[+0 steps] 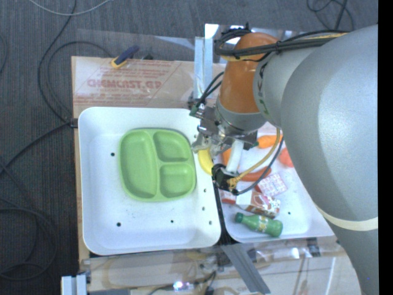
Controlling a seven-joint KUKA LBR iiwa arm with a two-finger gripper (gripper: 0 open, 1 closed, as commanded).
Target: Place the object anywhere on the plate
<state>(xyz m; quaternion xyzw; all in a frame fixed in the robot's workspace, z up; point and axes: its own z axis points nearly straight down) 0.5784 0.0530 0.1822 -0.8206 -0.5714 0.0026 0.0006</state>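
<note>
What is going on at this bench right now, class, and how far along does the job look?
A grey robot arm with an orange band reaches in over the right bin, where a small green bottle, a red and white packet and something orange lie. Its gripper hangs near the divide between the bins, beside a yellow item. The green plate, with three compartments, lies in the left bin; nothing rests on it yet.
</note>
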